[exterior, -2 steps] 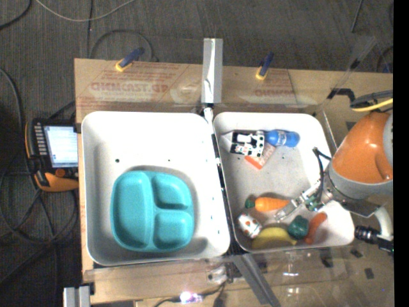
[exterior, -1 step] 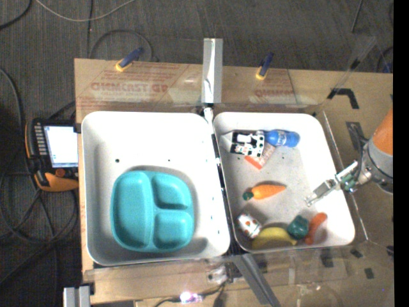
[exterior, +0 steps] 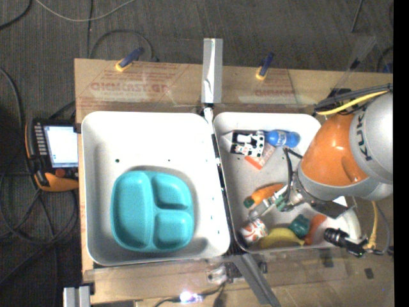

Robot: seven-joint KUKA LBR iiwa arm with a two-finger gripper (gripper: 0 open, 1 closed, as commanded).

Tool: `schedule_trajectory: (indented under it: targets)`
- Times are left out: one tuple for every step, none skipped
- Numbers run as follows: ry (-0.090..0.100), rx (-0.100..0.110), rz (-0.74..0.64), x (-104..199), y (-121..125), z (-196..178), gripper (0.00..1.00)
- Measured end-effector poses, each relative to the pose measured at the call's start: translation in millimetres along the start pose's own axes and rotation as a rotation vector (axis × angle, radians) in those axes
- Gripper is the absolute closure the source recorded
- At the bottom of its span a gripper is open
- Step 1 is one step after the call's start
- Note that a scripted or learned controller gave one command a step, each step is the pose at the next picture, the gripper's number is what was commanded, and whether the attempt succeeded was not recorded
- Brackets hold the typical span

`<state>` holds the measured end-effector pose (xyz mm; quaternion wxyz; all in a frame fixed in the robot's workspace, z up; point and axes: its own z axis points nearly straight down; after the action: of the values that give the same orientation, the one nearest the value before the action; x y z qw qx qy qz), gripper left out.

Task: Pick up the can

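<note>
**Hand low in the right bin, can by the near-left corner**

Far to the left, off the brown board desk [exterior: 89,94], a handheld control unit with a lit screen [exterior: 56,147] lies on the dark floor. On the desk, the shallow white left bin [exterior: 92,171] holds one thing: a teal plastic plate with three compartments [exterior: 153,210], sitting toward the near side. A grey metal post [exterior: 212,69] stands at the far edge of the desk, in line with the seam between the bins.

The shallow white right bin [exterior: 268,116] is crowded. At its far side a black-and-white patterned box [exterior: 248,144] lies touching a blue plastic bottle [exterior: 282,137], with a flat orange-red piece [exterior: 255,162] just in front of them. Nearer the middle is an orange, carrot-like object [exterior: 263,192].

The small red-and-white can [exterior: 254,231] is in the near-left corner of this bin, close to the wall, with a yellow banana [exterior: 282,238] touching it on the right. A small teal object [exterior: 299,224] sits just past the banana.

My hand [exterior: 279,202] is down in this bin, beside the carrot-like object and just above the can in the view, slightly to its right. Nothing is visibly held in it. Whether it is apart or together I cannot tell. My grey arm with the orange band [exterior: 332,158] covers the bin's right side.
</note>
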<state>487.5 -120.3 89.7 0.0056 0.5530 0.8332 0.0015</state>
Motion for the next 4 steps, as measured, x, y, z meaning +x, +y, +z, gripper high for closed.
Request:
schedule_trajectory:
  targets:
    - [0.006, 0.009, 0.179, -44.9, -22.2, -35.1, 0.00]
    - [-0.002, 0.001, 0.436, 12.1, 4.3, 0.1, 0.00]
    - [-0.002, -0.001, 0.436, 11.6, 5.5, -9.7, 1.00]
    - [-0.002, -0.001, 0.436, 11.6, 5.4, -9.6, 0.00]
